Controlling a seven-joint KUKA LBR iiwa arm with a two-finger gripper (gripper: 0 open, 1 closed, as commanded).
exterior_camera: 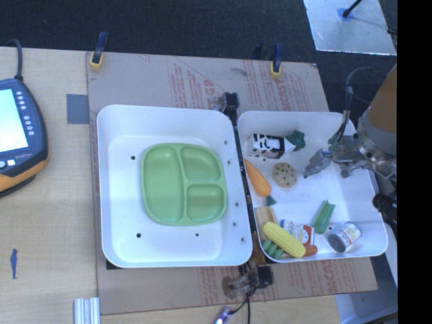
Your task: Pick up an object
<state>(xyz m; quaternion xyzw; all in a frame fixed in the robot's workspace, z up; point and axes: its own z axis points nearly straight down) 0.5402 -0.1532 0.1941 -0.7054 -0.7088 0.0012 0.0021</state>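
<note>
hand [316, 165] hangs over the right bin [358, 201], open, holding nothing; carrot [257, 177] below points down-right.

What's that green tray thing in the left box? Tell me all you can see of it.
The green tray looks like a pale green plastic meal plate with rounded corners. It has three compartments: a long one on the left and two smaller ones on the right. It lies flat, slightly turned, mid-floor in the left white bin, and nothing lies on it.

Grey arm with orange band [382, 113] is cut by the right edge. Black-and-orange handheld pendant [17, 133] clipped at left edge. Green pieces [270, 248] sit partly under the yellow corn cob [283, 239].
</note>
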